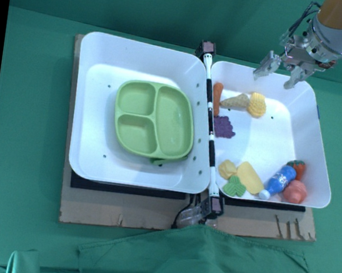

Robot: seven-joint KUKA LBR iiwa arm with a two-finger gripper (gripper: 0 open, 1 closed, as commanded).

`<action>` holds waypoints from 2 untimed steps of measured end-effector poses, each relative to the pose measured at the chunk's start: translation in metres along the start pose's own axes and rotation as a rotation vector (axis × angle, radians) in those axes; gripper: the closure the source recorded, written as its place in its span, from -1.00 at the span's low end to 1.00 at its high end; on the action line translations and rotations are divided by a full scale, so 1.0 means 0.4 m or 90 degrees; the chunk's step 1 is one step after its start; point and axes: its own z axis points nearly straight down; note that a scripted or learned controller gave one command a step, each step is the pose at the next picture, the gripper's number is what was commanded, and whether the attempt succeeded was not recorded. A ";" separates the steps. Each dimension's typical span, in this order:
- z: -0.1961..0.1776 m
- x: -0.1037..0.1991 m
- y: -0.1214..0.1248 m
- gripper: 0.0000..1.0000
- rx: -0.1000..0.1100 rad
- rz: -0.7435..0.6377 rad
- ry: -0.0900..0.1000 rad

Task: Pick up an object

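My gripper (pixel 279 71) hangs open above the far edge of the right bin (pixel 319 157), its two fingers spread with nothing between them. Below and left of it lie a yellow ice cream cone (pixel 246 102), an orange carrot (pixel 217 98) and purple grapes (pixel 224 127). Near the bin's front sit a yellow block (pixel 250 177), a small yellow piece (pixel 227 169), a green leafy piece (pixel 234 186), a blue bottle (pixel 278 181), a red-orange fruit (pixel 294 192) and a strawberry-like piece (pixel 296 167).
The left bin (pixel 100 53) holds a green divided plate (pixel 154 120). A black-and-white rail (pixel 209 122) separates the two bins. Green cloth (pixel 203 263) lies bunched in front of the bench. The middle of the right bin floor is bare.
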 end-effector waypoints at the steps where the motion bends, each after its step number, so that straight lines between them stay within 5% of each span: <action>1: 0.190 -0.007 -0.036 -1.00 -0.012 0.000 -0.001; 2: 0.261 -0.082 -0.089 -1.00 -0.007 0.002 -0.002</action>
